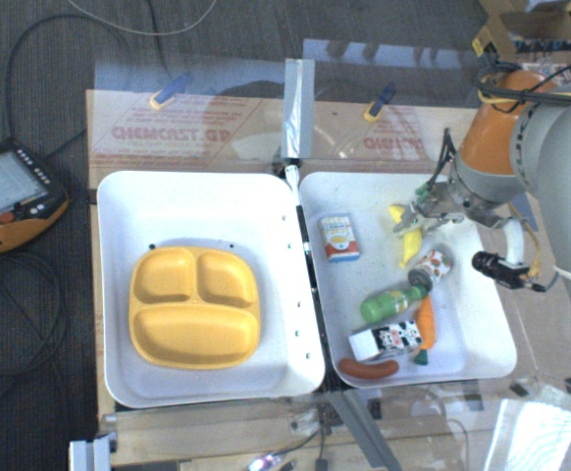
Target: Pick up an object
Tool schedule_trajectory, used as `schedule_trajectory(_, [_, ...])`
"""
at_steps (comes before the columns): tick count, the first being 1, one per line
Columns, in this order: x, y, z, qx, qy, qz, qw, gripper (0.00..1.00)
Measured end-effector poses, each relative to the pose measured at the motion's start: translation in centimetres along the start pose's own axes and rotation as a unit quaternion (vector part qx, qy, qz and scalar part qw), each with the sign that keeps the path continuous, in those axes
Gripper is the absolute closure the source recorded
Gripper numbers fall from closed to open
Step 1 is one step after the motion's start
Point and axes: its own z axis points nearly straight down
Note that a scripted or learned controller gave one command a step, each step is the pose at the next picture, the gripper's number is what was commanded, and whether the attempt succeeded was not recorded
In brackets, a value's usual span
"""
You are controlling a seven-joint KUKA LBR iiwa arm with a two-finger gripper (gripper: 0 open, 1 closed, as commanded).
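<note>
Claw [425, 210] sat low in right bin [482, 356], near its far edge, touching banana [409, 243]; grip state unclear. Yellow tray [195, 306] lay in left bin [119, 263].

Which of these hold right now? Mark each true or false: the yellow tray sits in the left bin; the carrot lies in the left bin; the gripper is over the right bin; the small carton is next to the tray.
1. The yellow tray sits in the left bin. True.
2. The carrot lies in the left bin. False: it lies in the right bin.
3. The gripper is over the right bin. True.
4. The small carton is next to the tray. False: it is in the right bin.
</note>
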Motion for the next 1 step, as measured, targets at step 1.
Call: schedule_trajectory(1, [2.22,0.45,-9.83,0.006,0.005,-0.022,0.9997,1.00])
